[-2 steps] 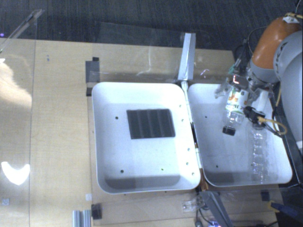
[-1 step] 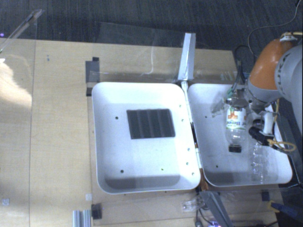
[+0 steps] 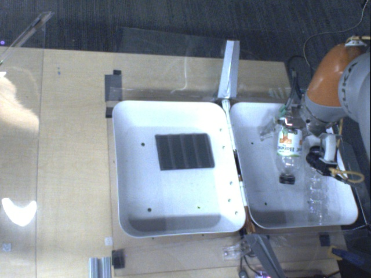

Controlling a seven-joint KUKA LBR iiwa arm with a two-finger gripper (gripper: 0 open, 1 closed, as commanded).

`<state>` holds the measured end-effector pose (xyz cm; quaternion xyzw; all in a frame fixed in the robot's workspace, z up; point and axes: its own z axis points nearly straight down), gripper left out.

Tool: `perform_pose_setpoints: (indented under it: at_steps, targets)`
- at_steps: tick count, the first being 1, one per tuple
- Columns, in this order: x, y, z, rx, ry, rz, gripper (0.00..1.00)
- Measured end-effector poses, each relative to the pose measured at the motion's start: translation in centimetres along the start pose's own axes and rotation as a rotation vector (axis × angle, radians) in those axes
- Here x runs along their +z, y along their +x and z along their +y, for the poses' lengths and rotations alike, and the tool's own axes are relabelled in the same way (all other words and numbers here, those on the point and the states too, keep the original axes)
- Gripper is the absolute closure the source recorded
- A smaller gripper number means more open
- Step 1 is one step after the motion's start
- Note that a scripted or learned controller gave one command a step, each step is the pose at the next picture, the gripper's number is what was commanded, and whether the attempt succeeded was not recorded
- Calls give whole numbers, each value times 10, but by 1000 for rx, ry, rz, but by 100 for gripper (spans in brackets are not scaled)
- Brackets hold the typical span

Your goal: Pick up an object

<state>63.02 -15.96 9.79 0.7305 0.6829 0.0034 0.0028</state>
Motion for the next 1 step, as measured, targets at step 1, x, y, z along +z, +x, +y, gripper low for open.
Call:
perform_pose_setpoints:
  at_steps: [1]
  targets:
    - [-77,39,15,-235,1,-1,100]
